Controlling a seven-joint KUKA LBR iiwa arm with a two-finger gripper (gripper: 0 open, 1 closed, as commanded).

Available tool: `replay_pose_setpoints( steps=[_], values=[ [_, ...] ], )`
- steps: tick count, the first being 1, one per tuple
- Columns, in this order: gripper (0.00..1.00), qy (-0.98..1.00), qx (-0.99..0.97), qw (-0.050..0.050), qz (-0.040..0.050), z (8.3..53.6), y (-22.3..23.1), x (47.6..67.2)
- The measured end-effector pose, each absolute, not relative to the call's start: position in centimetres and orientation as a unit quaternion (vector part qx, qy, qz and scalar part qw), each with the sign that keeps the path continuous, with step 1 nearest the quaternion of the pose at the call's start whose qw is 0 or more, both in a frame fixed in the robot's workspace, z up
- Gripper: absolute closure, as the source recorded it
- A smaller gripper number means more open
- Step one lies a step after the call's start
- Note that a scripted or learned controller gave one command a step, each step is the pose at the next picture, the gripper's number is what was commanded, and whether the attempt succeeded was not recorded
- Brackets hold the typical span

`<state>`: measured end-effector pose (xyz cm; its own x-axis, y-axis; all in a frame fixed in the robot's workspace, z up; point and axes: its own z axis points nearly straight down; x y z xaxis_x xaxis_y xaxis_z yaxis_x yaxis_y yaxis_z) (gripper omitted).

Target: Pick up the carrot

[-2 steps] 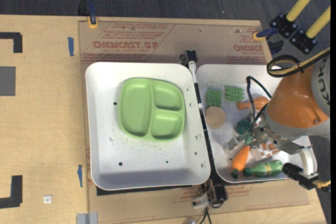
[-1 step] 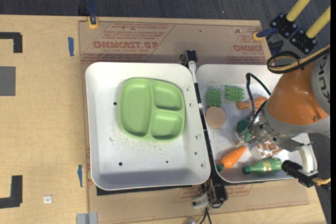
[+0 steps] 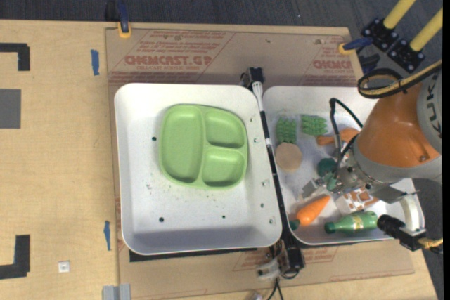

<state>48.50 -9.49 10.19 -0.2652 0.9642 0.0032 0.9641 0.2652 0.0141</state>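
Note:
The carrot is orange with a green top and lies tilted in the right bin, near its front left corner. My gripper hangs over that bin, just above and to the right of the carrot's thick end. The grey and orange wrist covers much of the bin's right half. I cannot see anything held in the gripper.
A green bottle lies right of the carrot by the front wall. Two green ridged pieces, a tan round piece and another orange piece sit farther back. The left bin holds a green divided plate.

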Motion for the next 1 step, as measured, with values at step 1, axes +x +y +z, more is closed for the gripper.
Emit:
replay_pose_setpoints(
  steps=[1],
  values=[
    [0.0,0.898,0.441,0.007,0.0056,9.11,-10.0,48.6]
  ],
)
